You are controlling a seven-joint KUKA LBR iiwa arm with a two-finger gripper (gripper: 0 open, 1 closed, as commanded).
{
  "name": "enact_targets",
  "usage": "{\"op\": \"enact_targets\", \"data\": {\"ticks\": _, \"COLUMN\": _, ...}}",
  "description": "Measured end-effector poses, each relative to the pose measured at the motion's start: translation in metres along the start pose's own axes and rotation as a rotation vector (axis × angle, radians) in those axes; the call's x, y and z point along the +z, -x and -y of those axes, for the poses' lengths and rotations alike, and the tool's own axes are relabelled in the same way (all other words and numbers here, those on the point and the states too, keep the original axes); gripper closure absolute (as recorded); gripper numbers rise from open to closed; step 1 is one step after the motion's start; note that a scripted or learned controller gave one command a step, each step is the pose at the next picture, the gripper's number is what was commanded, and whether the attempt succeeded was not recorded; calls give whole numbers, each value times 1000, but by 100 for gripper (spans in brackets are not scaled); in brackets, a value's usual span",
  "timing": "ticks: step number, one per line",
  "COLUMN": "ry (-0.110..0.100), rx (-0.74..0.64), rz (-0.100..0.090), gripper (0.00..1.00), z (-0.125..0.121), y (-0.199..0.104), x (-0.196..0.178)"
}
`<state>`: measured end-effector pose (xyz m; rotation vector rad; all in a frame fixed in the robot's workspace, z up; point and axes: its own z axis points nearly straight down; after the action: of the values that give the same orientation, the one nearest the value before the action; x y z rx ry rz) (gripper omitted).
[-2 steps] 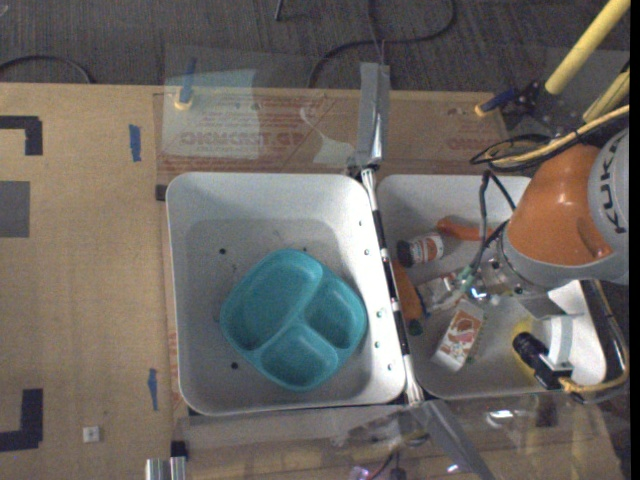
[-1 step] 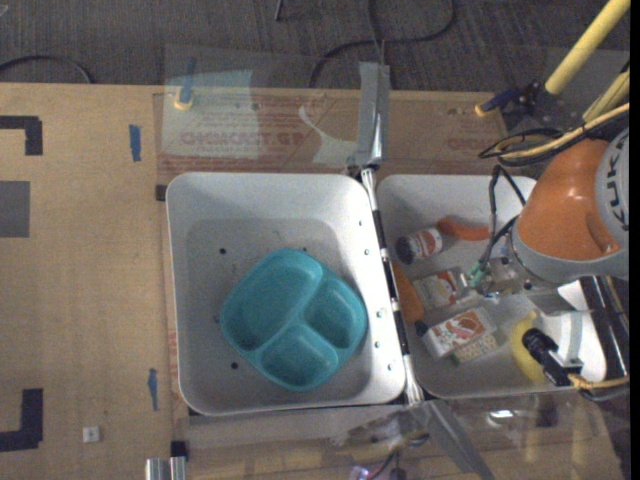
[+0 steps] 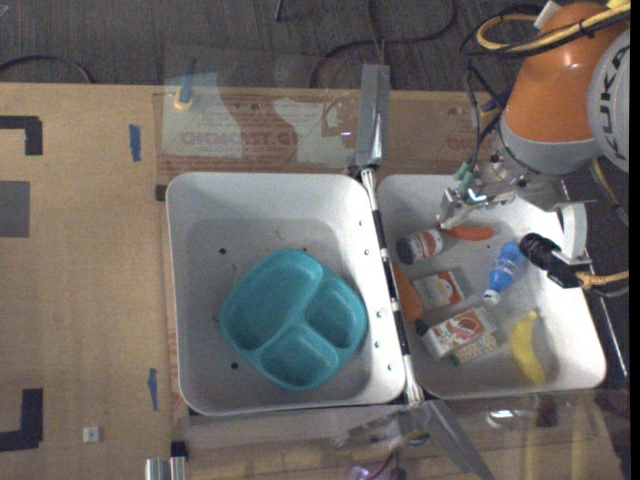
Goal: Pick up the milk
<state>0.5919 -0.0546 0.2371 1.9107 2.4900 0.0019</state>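
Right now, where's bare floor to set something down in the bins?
Left bin: bare floor along the far wall and left of the teal tray. Right bin: crowded with cartons, bottles, banana; small gap at the near-right corner.

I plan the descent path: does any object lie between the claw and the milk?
Yes. The claw hovers at the right bin's far side; a lying bottle and small carton lie between it and the milk.

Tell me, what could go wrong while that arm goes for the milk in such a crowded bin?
1. The gripper hangs near the bin's far corner, closer to the small brown bottle with a red cap than to the milk, so it might take the wrong thing.
2. The white and red milk carton lies flat, close beside a smaller red and white box, so the arm may nudge both.
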Motion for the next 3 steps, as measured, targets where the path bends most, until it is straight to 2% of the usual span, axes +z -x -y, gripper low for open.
{"op": "enact_targets", "data": {"ticks": 1, "ry": 0, "rx": -54, "rz": 1, "gripper": 100, "z": -50, "y": -38, "x": -199}}
{"op": "enact_targets", "data": {"ticks": 2, "ry": 0, "rx": -55, "rz": 1, "gripper": 0, "z": -50, "y": -39, "x": -199}}
{"op": "enact_targets", "data": {"ticks": 3, "ry": -1, "rx": -100, "rz": -1, "gripper": 0, "z": 21, "y": -34, "x": -16}}
